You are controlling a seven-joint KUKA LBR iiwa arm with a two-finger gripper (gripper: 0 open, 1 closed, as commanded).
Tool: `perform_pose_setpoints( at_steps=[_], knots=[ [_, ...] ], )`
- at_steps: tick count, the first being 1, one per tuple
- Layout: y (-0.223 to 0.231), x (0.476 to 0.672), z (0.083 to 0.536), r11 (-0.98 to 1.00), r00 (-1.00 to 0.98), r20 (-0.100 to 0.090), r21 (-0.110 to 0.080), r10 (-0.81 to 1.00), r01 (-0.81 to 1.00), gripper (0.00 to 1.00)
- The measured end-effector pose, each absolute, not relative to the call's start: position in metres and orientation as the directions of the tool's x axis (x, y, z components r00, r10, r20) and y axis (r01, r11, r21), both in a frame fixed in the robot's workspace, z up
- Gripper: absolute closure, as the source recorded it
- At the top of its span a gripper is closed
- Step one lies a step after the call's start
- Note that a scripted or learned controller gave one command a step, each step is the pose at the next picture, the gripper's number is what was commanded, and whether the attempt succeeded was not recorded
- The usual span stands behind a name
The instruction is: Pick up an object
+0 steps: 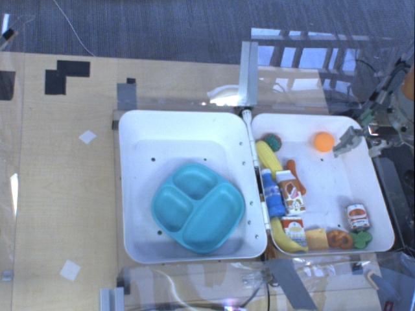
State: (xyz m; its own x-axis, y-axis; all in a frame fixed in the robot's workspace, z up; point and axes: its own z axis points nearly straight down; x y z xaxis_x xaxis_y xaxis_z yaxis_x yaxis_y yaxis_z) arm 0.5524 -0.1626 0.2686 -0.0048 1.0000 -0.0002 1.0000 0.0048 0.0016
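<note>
Gripper (pixel 345 141) hanging at right bin's (pixel 382 199) 2 o'clock edge, just beside orange ball (pixel 323 141); can't tell its state. Nothing seen held. Corn cob (pixel 267 155), blue tube (pixel 272 194), banana (pixel 283 234) lying along bin's 9 o'clock wall. Small can (pixel 357 217) sitting toward 4 o'clock. Teal divided plate (pixel 198 206) resting in left bin (pixel 139 141).

Light wooden bench (pixel 65 193), two white bins side by side: left bin (pixel 139 131), right bin (pixel 379 203)

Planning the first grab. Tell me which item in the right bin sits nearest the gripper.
The orange ball, alone near the bin's far wall, just left of the gripper. The other items lie along the divider or the near edge.
</note>
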Motion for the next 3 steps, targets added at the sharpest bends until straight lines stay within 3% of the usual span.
perform_pose_setpoints(
  at_steps=[1,2,3],
  knots=[
    [-0.143,0.562,0.111,0.128,-0.128,-0.002,0.010,0.992,0.992,0.00],
    [-0.104,0.539,0.091,0.246,-0.246,-0.016,0.021,0.969,0.969,0.00],
    [-0.107,0.623,0.088,0.266,-0.266,-0.004,0.013,0.964,0.964,0.00]
  ],
)
